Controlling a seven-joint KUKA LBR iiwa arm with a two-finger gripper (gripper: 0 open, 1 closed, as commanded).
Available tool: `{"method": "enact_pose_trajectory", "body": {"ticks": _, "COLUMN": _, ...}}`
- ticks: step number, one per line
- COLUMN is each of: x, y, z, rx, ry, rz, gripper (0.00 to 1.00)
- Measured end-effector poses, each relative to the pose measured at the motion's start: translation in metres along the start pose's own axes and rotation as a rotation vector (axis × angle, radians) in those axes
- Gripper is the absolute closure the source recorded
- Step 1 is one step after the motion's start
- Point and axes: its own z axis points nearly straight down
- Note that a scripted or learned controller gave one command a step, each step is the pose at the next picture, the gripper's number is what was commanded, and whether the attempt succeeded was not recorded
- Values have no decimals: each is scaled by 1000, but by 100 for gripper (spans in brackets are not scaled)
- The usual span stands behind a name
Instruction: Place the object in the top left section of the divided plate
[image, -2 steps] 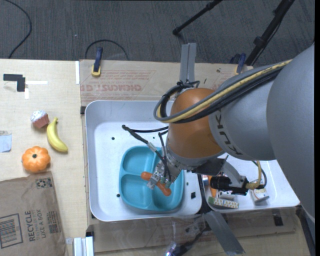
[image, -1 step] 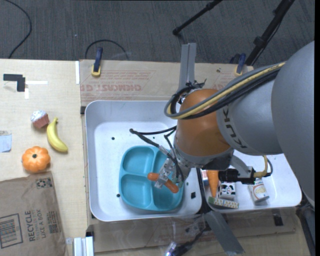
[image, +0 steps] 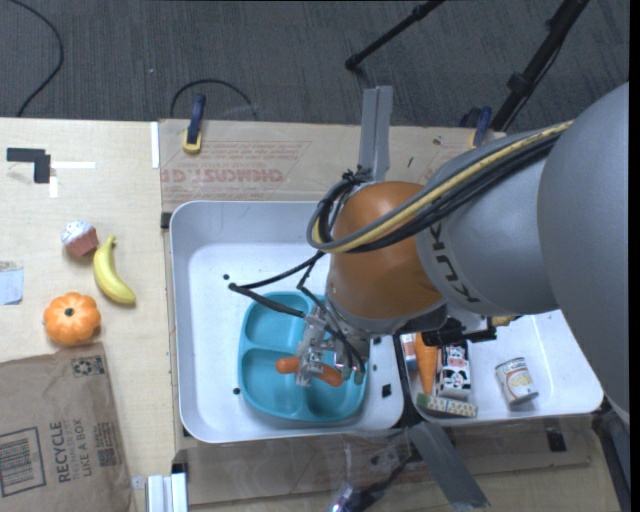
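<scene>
Orange carrot (image: 303, 367) sits between the end effector (image: 322, 362) fingers, gripped, low over the blue divided plate (image: 262, 345) in the left bin (image: 200, 300). It looks to be above the lower sections; I'd shift toward the top left section, then release low.

Even, diffuse overhead light, moderately bright. Soft shadows only: a faint one beside the banana (image: 113, 272), a darker patch under the arm (image: 470, 230) on the plate (image: 262, 345). Mild glare on the white bin (image: 200, 300) wall and the arm's grey shell. Image low-res and slightly soft; arm closest to camera looks blurriest. Carpet at top dim.
</scene>
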Motion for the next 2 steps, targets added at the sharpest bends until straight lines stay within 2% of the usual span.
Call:
{"method": "enact_pose_trajectory", "body": {"ticks": 1, "x": -50, "y": -31, "z": 41, "rx": -4, "ry": -18, "rz": -99, "gripper": 100}}
{"method": "enact_pose_trajectory", "body": {"ticks": 2, "x": -20, "y": -65, "z": -107, "rx": -2, "ry": -3, "rz": -198, "gripper": 100}}
